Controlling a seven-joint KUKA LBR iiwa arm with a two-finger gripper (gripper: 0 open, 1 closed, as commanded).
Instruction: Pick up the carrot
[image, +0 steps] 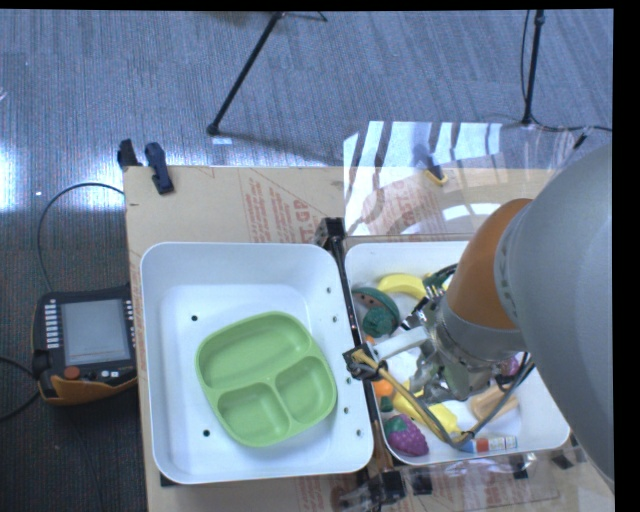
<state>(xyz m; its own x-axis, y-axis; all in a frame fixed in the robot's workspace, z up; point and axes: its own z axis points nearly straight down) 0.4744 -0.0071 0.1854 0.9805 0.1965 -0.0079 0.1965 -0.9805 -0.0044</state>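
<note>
In the right bin's (545, 425) near corner I see grapes (407, 436) and a banana (425, 415). Just beyond them the carrot (382, 386) lies against the left wall, its orange end showing. My claw (432, 372) hangs just right of it; how far open I cannot tell. I'd shift left and descend centred over the carrot, clear of the wall. The green tray (265, 378) sits in the left bin (170, 300)

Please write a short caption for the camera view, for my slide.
KUKA arm's gripper reaches into the right bin among toy foods near the carrot; green tray in left bin.
</note>
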